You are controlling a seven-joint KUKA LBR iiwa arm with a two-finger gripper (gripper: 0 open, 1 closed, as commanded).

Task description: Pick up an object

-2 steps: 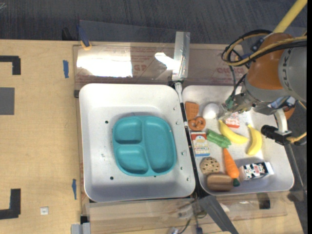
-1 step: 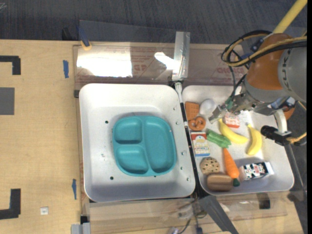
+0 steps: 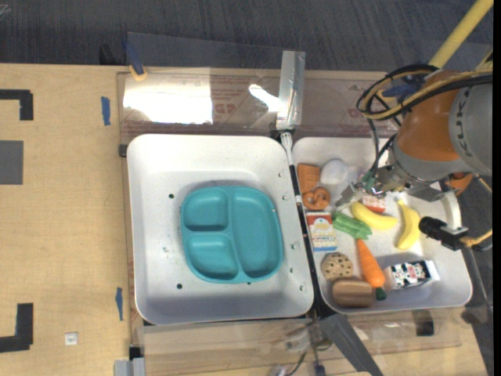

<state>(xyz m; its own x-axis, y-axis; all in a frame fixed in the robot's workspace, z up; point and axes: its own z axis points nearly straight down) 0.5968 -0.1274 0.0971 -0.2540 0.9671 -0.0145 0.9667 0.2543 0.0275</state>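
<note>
The right bin [image 3: 458, 292] holds several toy foods: a white egg [image 3: 334, 171], a pretzel [image 3: 317, 198], a yellow banana [image 3: 374, 216], a second banana [image 3: 407, 227], a green pepper [image 3: 352, 225], a carrot [image 3: 369, 263], a cookie [image 3: 336, 265], a bread roll [image 3: 351, 291] and a black-and-white carton [image 3: 411, 273]. My gripper [image 3: 374, 183] is low in this bin's back half. It sits just above the first banana and right of the egg. The wrist hides its tips, and I see nothing clearly held.
The left bin [image 3: 153, 171] holds a teal divided plate [image 3: 232, 233]. An orange block [image 3: 308, 175] and a small printed box [image 3: 322, 232] lie along the right bin's left wall. Cables loop above the arm at the back right. A clear panel stands behind the bins.
</note>
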